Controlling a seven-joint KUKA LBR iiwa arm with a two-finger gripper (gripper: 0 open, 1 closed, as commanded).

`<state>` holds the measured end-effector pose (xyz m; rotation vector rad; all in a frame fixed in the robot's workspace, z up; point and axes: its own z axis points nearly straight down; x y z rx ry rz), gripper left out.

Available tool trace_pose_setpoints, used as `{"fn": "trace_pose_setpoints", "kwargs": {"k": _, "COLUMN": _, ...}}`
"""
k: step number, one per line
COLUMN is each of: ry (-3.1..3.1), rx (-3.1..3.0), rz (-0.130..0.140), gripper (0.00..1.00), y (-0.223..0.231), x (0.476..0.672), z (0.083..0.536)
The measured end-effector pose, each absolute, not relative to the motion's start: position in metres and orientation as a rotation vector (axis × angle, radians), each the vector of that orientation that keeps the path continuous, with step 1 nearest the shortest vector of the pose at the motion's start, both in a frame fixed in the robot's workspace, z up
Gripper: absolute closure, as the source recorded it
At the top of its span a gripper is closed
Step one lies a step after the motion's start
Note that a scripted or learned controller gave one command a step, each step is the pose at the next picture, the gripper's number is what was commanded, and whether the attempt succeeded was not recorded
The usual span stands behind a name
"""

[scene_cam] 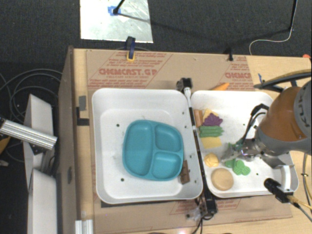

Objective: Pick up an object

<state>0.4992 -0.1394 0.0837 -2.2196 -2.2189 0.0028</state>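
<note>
Reaching in from the right over the right-hand shallow white bin (pixel 253 99): grey arm with orange band (pixel 285 118), hand (pixel 237 152) low inside that bin. Hand state: cannot tell, tips too small and blurred against the bin floor.

Right bin contents, toward its left side:
- purple bumpy grape-like toy (pixel 212 118), near the top left wall.
- green flat ridged toy piece (pixel 211 130), just below the purple one, touching it or nearly so.
- yellow flat rectangular block (pixel 210 142), just below the green piece.
- small pale yellow rounded toy (pixel 211 160), below the block, beside the divider.
- tan round bun-like disc (pixel 223 179), at the bin's near edge.
- bright green lumpy toy (pixel 240 167), just beside the hand on its lower side; contact unclear, not seen between the tips.
- orange carrot-like toy (pixel 220 87), lying on the bin's far rim.

Left-hand shallow white bin (pixel 105 130): teal plastic plate with three compartments (pixel 153 149), roughly central, lying flat. Small brown piece (pixel 185 172) at the plate's lower right, against the bin wall.

Both bins sitting side by side on the cardboard-covered counter (pixel 136 67).
</note>
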Motion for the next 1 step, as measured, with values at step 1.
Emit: {"fn": "trace_pose_setpoints", "kwargs": {"k": 1, "ry": -2.227, "rx": -2.222, "rz": -0.003, "gripper": 1.00, "y": -0.1397, "x": 0.5031, "z": 0.0952}}
